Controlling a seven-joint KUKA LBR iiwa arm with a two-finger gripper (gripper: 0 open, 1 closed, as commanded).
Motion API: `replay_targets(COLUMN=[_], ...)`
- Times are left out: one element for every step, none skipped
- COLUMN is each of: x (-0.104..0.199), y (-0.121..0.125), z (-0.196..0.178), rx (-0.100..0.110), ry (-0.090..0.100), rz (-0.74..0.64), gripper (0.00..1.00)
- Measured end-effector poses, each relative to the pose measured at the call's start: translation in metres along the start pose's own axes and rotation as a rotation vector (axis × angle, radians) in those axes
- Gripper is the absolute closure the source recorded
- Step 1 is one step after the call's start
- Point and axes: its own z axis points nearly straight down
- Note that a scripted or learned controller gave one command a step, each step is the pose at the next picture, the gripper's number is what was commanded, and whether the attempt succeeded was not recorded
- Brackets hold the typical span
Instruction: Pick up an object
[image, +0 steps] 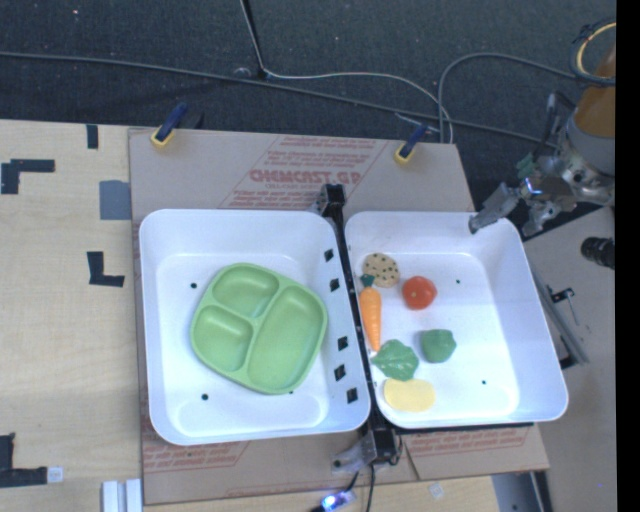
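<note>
Dark carpet with trailing cables lies beyond a pale wooden table (60, 330), which carries a cardboard sheet (300, 170) under two white bins set side by side. Left bin (170, 235) holds a green divided plate (260, 327), lying flat near centre. Right bin (500, 300) holds the toy food, all clustered toward its left half: orange carrot (371, 317) beside the dividing wall, yellow piece (409, 396) at the near edge, green leafy piece (396, 358) touching it, darker green piece (438, 346), red tomato (419, 292), speckled cookie (380, 267). Hand (535, 195) hovers over the right bin's far right corner, apart from every item; whether clenched or released, cannot tell. Judged step: approach, nothing grasped. Next move calls for travel leftward, then descent over one piece.
</note>
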Motion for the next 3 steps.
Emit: replay_targets(x=[0.001, 0.003, 0.000], y=[0.002, 0.002, 0.001], z=[-0.008, 0.057, 0.102], rx=[-0.012, -0.006, -0.007], ry=[-0.003, -0.002, -0.003], rz=[-0.003, -0.004, -0.004], gripper=[0.00, 0.00, 0.00])
